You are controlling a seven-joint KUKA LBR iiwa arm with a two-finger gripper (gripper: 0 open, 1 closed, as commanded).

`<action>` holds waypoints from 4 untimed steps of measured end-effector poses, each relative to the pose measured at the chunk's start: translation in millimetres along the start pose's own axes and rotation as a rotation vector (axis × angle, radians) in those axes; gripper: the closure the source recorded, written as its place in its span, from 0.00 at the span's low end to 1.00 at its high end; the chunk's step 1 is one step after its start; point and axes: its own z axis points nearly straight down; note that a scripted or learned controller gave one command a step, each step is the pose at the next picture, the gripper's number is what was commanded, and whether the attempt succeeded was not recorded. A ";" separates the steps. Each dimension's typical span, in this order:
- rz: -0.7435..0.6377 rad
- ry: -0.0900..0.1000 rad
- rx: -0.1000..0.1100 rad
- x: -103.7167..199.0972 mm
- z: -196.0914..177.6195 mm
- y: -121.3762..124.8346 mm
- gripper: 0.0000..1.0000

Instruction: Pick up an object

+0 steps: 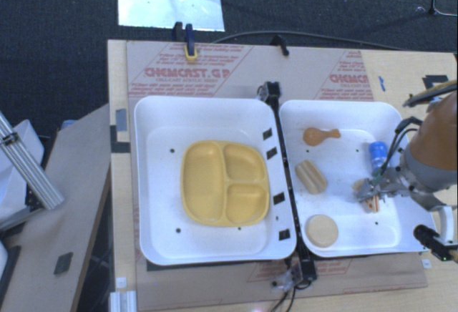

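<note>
The right bin [343,121] holds a brown drumstick-shaped piece [320,135], a tan ridged bun [310,176], a round tan disc [321,230] and a small blue object [378,154]. My gripper [372,192] is down in this bin near its right side, just below the blue object. A small orange-and-tan item [370,202] lies right under the gripper's tip, and I cannot make out whether it is gripped. The grey arm with its orange band [436,146] reaches in from the right and hides the bin's right wall.
The left bin [154,117] holds a yellow divided plate [225,182]. A black clipped divider [279,160] runs between the two bins. Cables hang at the wrist beside the blue object. A metal frame piece [28,167] stands off the bench at the left.
</note>
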 end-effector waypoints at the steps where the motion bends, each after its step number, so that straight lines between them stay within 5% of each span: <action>1: -0.002 -0.002 -0.003 -1.6 -55.7 12.4 1.00; 2: -0.002 -0.001 -0.002 -2.2 -109.4 14.4 1.00; 4: -0.008 0.003 0.003 109.5 -116.4 3.9 1.00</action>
